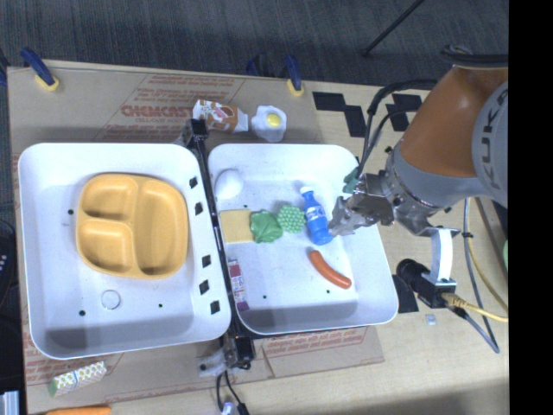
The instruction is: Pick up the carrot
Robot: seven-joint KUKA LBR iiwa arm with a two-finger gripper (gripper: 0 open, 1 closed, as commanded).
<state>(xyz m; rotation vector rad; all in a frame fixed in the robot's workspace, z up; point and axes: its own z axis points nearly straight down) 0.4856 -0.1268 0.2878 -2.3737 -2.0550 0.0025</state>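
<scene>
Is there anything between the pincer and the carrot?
No. In the camera view, just bare white floor of the right bin lies between the pincer and the carrot.

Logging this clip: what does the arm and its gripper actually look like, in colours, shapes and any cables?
The arm is bulky and rounded: a broad orange band above a grey wrist section, with part of dark lettering on its grey shell at the view's right. The gripper is a compact grey metal assembly with dark parts. Black cables loop beside the wrist.
</scene>
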